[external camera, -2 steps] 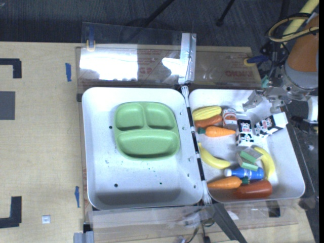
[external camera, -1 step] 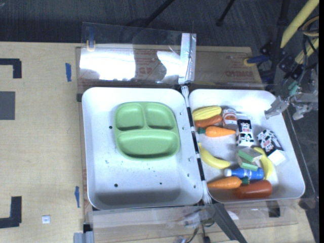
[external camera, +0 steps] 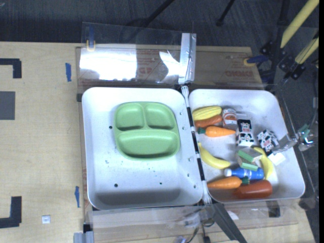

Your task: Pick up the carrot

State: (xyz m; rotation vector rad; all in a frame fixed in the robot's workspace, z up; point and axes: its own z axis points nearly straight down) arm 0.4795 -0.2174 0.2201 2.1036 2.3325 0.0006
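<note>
Nearest the lens: front edge of the worktop (external camera: 40,186), pale wood, carrying both bins side by side.

Left bin (external camera: 96,181) holds a green divided plate (external camera: 147,130) near its centre. It plays no part in this pick.

Right bin (external camera: 288,186) is crowded, with the items loosely heaped and several touching.

Two orange tapered pieces could be the target. Upper carrot (external camera: 220,131) lies at about 10 o'clock in the right bin, just below a yellow corn cob (external camera: 206,113) and beside a small can (external camera: 230,118). Its top is exposed. Lower carrot (external camera: 225,183) lies at about 7 o'clock, pressed against a red sausage-like piece (external camera: 255,188) and under a blue bottle (external camera: 249,173). A banana (external camera: 212,159) lies between the two.

Judgement: the upper carrot is the cleaner pick, since its neighbours crowd it less.

Jaws sit at 3 o'clock over the right bin's rim, well apart from both carrots. They're too small and blurred; I cannot tell whether they're open or closed. No grasp begun.
</note>
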